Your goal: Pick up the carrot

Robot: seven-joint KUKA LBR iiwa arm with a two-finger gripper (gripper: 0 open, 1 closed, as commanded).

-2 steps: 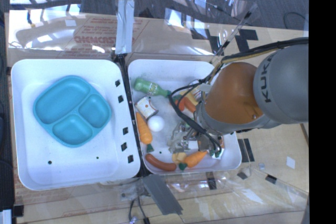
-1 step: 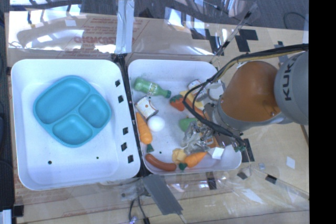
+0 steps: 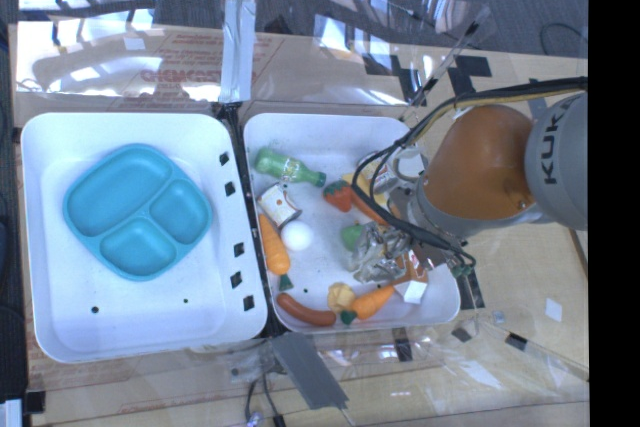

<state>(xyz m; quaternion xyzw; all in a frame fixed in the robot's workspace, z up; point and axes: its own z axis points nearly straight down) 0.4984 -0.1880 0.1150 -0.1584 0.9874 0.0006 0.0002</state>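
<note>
So the claw [image 3: 378, 250] is down in the right bin [image 3: 330, 127], in the middle of the toy food, and honestly I can't tell how it's set, too much clutter around it. The nearest carrot [image 3: 372, 300] lies just below it in the view, by the bin's near wall, long axis slanting up toward the right, leafy end at the lower left. Another carrot [image 3: 273, 245] sits along the left wall, farther off. I'd guess the near one's the target.

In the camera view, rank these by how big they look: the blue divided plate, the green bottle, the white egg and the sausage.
Largest to smallest:
1. blue divided plate, by far the largest
2. green bottle and sausage, about the same length, too close to rank
3. white egg, the smallest
</note>
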